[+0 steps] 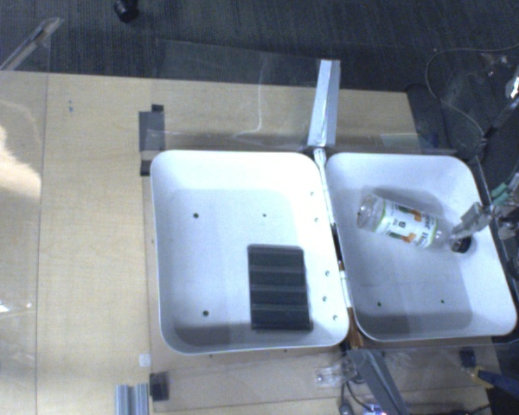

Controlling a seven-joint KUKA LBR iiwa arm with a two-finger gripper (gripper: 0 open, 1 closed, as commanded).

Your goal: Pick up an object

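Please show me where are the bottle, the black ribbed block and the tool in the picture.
bottle [398, 221]: camera view, right bin, on its labelled body, lying on its side.
black ribbed block [278, 287]: camera view, left bin, on its middle ridge.
tool [464, 230]: camera view, right bin's right side, at its tip beside the bottle.

Bottle [398, 222] lying on side in right bin [415, 318], label facing up. Label white with green band and small orange and dark marks. Print there, but too small and blurred to read: no word, brand or number legible. Dark ribbed block [278, 288] in left bin [182, 232]: no lettering seen. Bins, worktop [78, 258]: no readable signs.
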